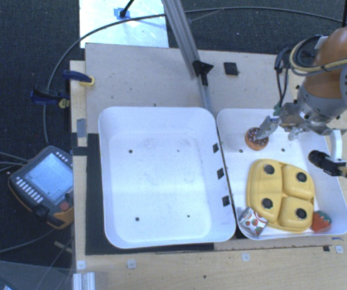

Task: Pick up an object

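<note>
Objects are lying in the right bin (343,213) — the gripper (263,132) is hanging over a small brown round item (256,139), grip state unclear, nothing lifted yet.

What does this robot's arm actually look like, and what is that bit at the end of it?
The arm is rounded, grey metal with an orange band above the wrist, and dark cables loop beside it. At its end sits a small silver-grey hand with two thin fingers.
</note>
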